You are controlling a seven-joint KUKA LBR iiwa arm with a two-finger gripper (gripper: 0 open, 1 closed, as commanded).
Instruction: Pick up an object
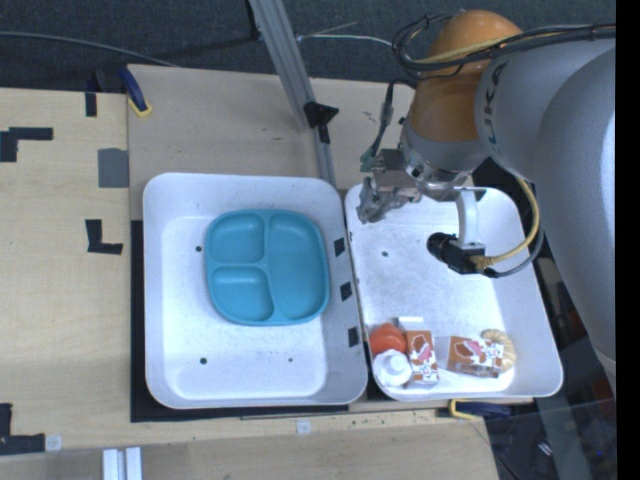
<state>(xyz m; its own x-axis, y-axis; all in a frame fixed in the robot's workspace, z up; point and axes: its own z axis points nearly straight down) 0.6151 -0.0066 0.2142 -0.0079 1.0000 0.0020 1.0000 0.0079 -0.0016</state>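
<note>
The gripper [375, 200] hangs over the far left corner of the right bin [520, 268], close to the wall that this bin shares with the left bin [160, 268]. Nothing is seen between its fingers, and whether they are spread or pressed together I cannot tell, because the metal parts blur into each other. The things to pick lie together at the near edge of the right bin, well apart from the gripper, at about five to six o'clock from it. There is a small orange ball [388, 339], just below it a white cup [393, 368], beside them a small red and white carton [421, 356], and further right a flat snack packet [482, 354]. The carton has its long axis running about from twelve to six o'clock, and the packet lies more from nine to three. In my judgement the ball is the nearest thing, so the coming move needs a long travel toward six o'clock before any descent. The left bin holds a blue divided plate [267, 267], which lies at about eight o'clock from the gripper.
</note>
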